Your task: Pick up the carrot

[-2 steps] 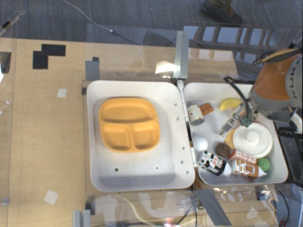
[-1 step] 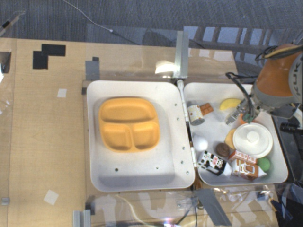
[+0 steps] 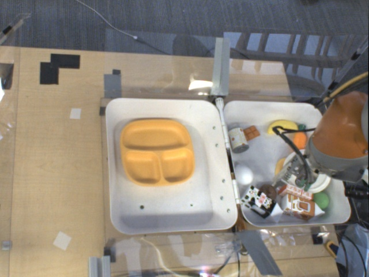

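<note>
The carrot (image 3: 300, 139) is a small orange piece at the back of the right bin (image 3: 253, 109), beside a yellow banana (image 3: 282, 126) and partly behind a black cable. My gripper (image 3: 293, 176) hangs low over the bin's right half, in front of the carrot and apart from it. It sits above a clutter of small items, and the grey arm with its orange band (image 3: 345, 128) hides the bin's right side.
In the right bin lie a small can (image 3: 236, 139), a brown block (image 3: 251, 133), a white ball (image 3: 245, 174), a black-and-white box (image 3: 258, 199), a red-and-white carton (image 3: 297, 204) and a green item (image 3: 322, 201). The left bin (image 3: 118, 212) holds a yellow divided plate (image 3: 130, 133).
</note>
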Controlling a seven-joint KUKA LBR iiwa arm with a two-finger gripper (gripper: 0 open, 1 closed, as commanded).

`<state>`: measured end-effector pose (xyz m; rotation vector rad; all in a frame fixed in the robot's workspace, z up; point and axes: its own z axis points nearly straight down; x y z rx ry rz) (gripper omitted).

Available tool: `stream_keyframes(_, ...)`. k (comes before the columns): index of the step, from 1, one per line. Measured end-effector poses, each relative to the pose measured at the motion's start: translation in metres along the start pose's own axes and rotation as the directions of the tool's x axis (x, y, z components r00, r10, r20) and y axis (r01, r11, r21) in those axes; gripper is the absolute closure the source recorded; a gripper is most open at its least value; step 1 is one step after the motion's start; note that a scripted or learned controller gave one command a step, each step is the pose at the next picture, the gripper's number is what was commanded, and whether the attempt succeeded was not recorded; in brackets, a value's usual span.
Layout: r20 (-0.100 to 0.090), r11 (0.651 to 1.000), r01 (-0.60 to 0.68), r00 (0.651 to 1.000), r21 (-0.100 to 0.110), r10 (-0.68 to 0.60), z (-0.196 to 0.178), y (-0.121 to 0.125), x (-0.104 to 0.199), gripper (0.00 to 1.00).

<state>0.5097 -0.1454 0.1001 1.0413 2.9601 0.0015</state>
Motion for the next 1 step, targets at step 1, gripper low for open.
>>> stream_keyframes(1,0.004,0.936,-0.352,0.936,-0.004,0.352,-0.0692,0.0352,-0.0135,1.00)
